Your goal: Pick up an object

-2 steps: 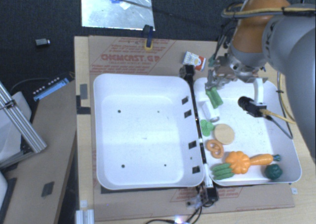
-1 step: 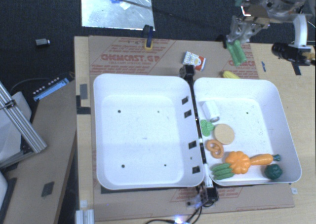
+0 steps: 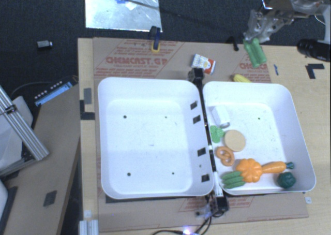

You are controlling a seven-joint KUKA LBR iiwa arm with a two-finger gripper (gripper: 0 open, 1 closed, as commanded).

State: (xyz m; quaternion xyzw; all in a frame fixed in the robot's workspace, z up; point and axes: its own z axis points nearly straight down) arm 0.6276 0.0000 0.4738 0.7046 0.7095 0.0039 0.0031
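My gripper (image 3: 254, 36) hangs high at the upper right, beyond the far edge of the right bin (image 3: 289, 105). It is shut on a green oblong vegetable (image 3: 255, 54), which dangles tilted below the fingers, above the cardboard. In the right bin lie a white block (image 3: 221, 116), a green leafy piece (image 3: 216, 134), a tan round biscuit (image 3: 235, 140), a pretzel (image 3: 225, 155), an orange pumpkin (image 3: 247, 170), a carrot (image 3: 274, 167), a green pod (image 3: 232, 179) and a dark green ball (image 3: 286, 179).
The left bin (image 3: 150, 86) adjoins the right one. A yellow banana-like piece (image 3: 241, 78) lies on the cardboard just behind the right bin. A small red and white packet (image 3: 203, 63) and a yellow clamp (image 3: 154, 40) sit farther back. A silver sheet (image 3: 121, 0) lies on the floor.
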